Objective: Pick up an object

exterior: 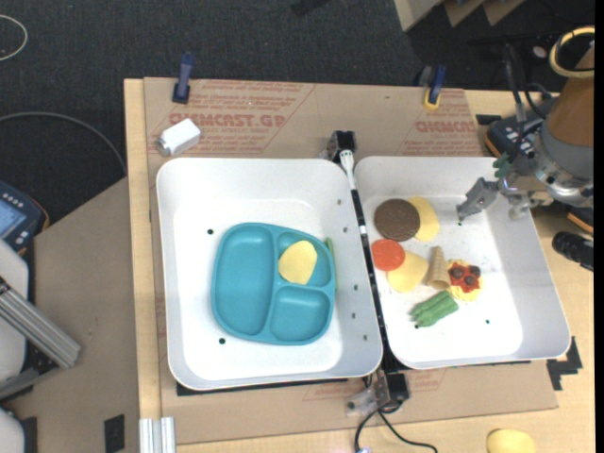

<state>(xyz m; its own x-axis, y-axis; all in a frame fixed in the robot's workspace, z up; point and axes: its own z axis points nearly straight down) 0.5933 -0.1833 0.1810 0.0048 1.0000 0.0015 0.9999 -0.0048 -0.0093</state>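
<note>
Toy foods — brown patty [397,218], tomato slice [388,254], green pepper [434,309] — cluster toward the right bin's [528,343] left wall; the empty gripper [493,197], fingers spread, hovers near its far-right corner — patty closest.

The table [283,121], topped with brown cardboard, carries two white bins side by side, the left bin [189,253] and the right bin [528,310], touching.
</note>
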